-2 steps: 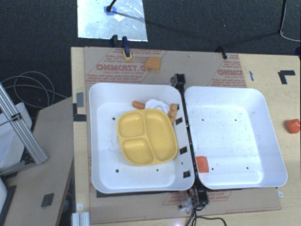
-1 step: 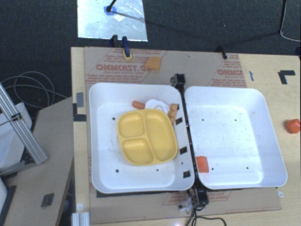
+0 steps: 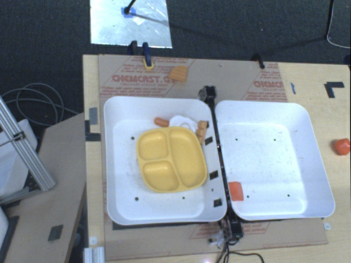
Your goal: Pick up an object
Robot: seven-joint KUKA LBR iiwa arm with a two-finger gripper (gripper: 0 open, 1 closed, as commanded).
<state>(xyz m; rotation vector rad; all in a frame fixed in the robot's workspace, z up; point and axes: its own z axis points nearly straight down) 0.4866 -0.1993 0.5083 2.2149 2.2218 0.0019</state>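
Camera view from above, looking down at a slant on a tan bench (image 3: 93, 147) carrying two shallow white bins side by side. Inside the left bin (image 3: 118, 201) lies a yellow divided plate (image 3: 170, 160) with three compartments, sitting near the bin's middle and turned slightly askew. Just above the plate's upper edge sits a small orange sausage-shaped piece (image 3: 161, 122), and beside it a white rounded object (image 3: 182, 122) is partly hidden behind the plate's rim, too covered to identify. A small tan block (image 3: 202, 129) rests close to the left bin's right wall, near the plate's upper right corner. In the right bin (image 3: 307, 147), a small orange-red block (image 3: 235, 190) lies at the lower left corner, close against the wall shared with the left bin. On the bench outside the bins, a tan-orange block (image 3: 178, 73) rests behind the left bin, and another orange-red object (image 3: 341, 146) sits to the right of the right bin. A shiny silver sheet (image 3: 130, 14) lies on the dark floor beyond the bench. As for the robot's hand and how far it is opened, I cannot tell.
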